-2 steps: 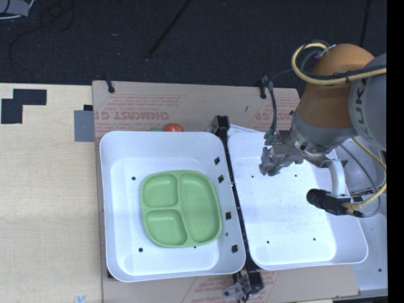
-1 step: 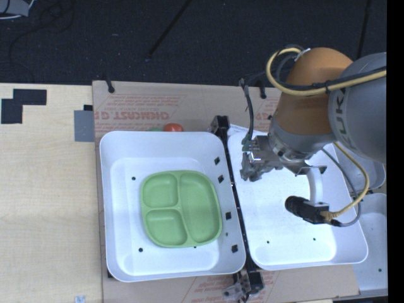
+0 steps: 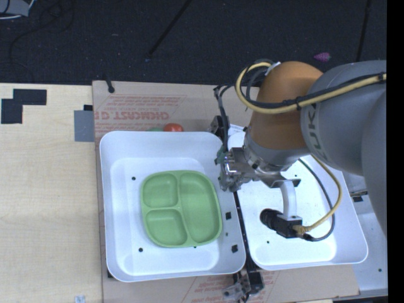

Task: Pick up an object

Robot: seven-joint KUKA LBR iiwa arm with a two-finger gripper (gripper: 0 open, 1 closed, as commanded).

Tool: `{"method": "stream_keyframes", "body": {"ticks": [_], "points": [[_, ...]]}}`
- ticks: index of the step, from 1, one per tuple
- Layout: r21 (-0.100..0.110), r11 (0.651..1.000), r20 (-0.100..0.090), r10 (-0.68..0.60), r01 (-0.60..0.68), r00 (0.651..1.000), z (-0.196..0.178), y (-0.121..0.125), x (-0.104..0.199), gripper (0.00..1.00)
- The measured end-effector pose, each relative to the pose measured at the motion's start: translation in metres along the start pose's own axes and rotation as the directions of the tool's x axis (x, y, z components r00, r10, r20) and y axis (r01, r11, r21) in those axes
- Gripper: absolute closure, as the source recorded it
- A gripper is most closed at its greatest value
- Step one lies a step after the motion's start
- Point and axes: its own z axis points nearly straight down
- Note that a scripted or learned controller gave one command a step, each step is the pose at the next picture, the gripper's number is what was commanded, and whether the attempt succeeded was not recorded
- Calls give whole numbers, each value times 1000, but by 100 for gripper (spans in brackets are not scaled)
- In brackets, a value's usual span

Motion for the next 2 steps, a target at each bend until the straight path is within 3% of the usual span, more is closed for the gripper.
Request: {"method": "stream_keyframes", "body": {"ticks": [1,2], "points": [[-1,1000,1,0,0,1000,9,-9,50,100],[-2,1000,2,2,-2,1000,8,-9,48,0]]}}
